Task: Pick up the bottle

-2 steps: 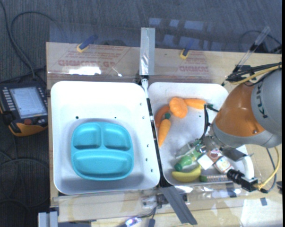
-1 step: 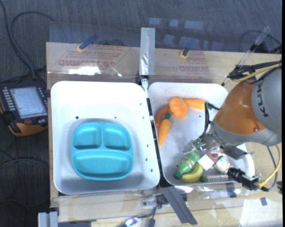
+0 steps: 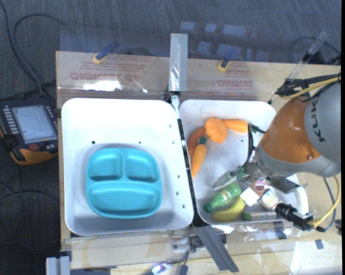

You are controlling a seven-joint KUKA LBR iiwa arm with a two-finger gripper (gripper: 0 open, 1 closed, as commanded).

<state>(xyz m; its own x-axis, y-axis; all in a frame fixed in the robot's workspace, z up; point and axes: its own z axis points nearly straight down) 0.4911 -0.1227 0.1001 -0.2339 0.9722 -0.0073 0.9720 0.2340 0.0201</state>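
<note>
Bottle (image 3: 223, 197) lies hemmed by clutter near the right bin's (image 3: 189, 171) front wall; gripper (image 3: 245, 175) above, grip seemingly unreadable.

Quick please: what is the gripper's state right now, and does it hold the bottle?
Gripper: cannot be told; it sits just above the green bottle in the right bin.

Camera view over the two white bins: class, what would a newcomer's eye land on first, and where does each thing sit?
The bright blue divided tray stands out first, lying in the left bin. Next comes the grey arm's orange band, reaching over the right bin, with the end effector low above a green bottle and a yellow toy. Orange carrots lie near that bin's left wall.
</note>
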